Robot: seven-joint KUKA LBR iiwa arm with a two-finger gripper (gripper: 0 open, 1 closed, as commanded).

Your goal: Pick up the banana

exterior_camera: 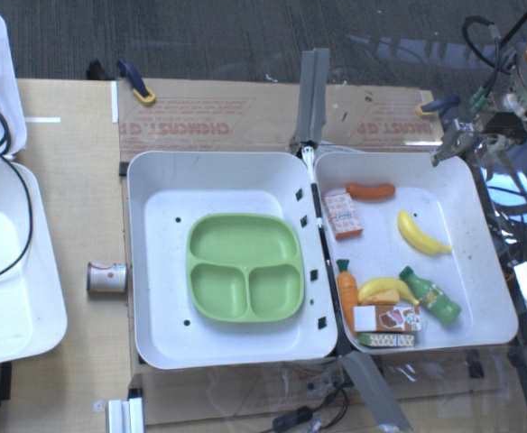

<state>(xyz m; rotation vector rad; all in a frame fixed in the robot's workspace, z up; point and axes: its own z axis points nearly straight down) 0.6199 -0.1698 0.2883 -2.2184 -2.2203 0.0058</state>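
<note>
A yellow banana point(422, 233) lies flat in the right bin point(476, 207), in its right half, with bare floor around it. A second yellow banana-like piece point(383, 288) rests lower down between a carrot and a green bottle. My gripper point(453, 144) hangs over the far right corner of that bin, above and to the right of the banana and well apart from it. Nothing shows in its grasp.
The right bin also holds a red sausage point(370, 190), a pink box point(342, 215), a carrot point(346, 298), a green bottle point(431, 297) and a small carton point(388, 318). A green divided plate point(245, 267) sits in the left bin point(146, 242). A small can point(107, 278) lies on the bench.
</note>
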